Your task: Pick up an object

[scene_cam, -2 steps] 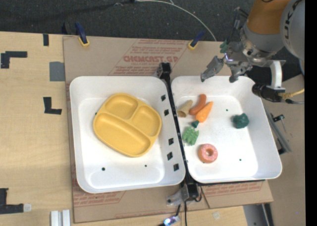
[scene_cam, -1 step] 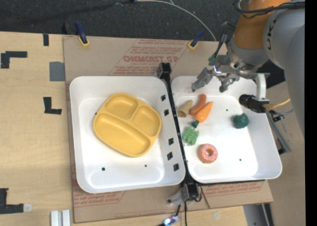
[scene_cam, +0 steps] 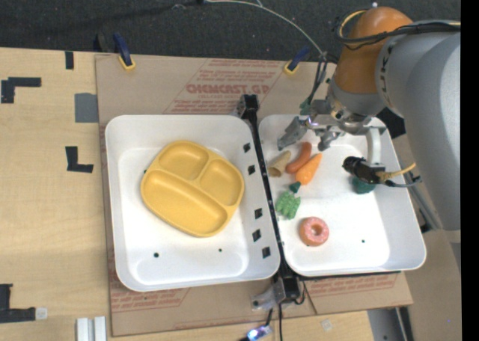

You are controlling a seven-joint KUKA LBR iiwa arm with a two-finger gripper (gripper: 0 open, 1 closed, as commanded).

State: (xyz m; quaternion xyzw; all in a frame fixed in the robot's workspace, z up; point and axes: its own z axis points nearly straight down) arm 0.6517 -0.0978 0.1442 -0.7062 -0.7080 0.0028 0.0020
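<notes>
The pincer hangs with fingers spread, holding nothing, just above the toy carrot and sausage in the right bin.

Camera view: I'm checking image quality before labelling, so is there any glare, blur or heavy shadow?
Camera view: even, soft light; glossy sheen on the orange wrist band; the small toys in the right white bin look slightly soft; the yellow divided plastic plate is crisp with faint shadow.
</notes>
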